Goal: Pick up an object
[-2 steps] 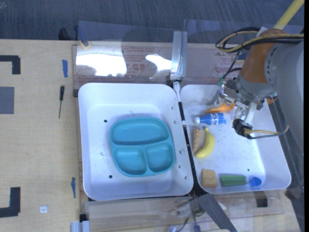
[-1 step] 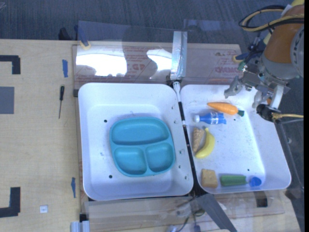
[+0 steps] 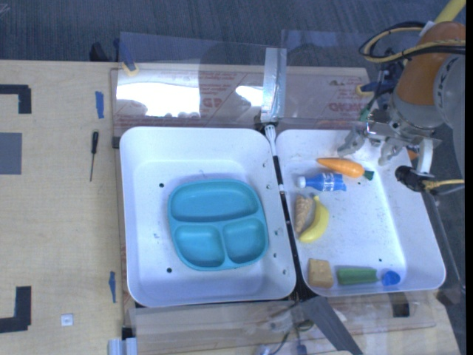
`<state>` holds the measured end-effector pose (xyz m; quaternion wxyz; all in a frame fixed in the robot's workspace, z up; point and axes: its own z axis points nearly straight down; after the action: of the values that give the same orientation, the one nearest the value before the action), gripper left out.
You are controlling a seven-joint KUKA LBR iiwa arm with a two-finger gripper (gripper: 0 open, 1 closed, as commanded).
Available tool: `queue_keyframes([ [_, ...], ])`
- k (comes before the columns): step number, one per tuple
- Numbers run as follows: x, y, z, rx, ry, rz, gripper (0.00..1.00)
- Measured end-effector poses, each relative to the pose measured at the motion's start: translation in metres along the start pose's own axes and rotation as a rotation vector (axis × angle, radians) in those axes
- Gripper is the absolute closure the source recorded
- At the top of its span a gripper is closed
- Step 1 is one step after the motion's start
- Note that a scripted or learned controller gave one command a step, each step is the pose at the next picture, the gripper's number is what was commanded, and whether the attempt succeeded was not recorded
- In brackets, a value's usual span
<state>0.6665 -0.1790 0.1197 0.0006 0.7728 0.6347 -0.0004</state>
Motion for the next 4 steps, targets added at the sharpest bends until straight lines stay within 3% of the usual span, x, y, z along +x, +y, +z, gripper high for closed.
queue_keyframes([
  [1, 0.032, -0.005, 0.032, -0.003, 0.002, -0.215, 0.0],
  [2, 0.033, -0.003, 0.021, -0.007, 0.002, -0.215, 1.0],
  [3, 0.033, -0.004, 0.021, -0.006, 0.001, -0.215, 0.0],
  [4, 0.011, -0.021, 0.034, 0.0, 0.001, -0.248, 0.0],
])
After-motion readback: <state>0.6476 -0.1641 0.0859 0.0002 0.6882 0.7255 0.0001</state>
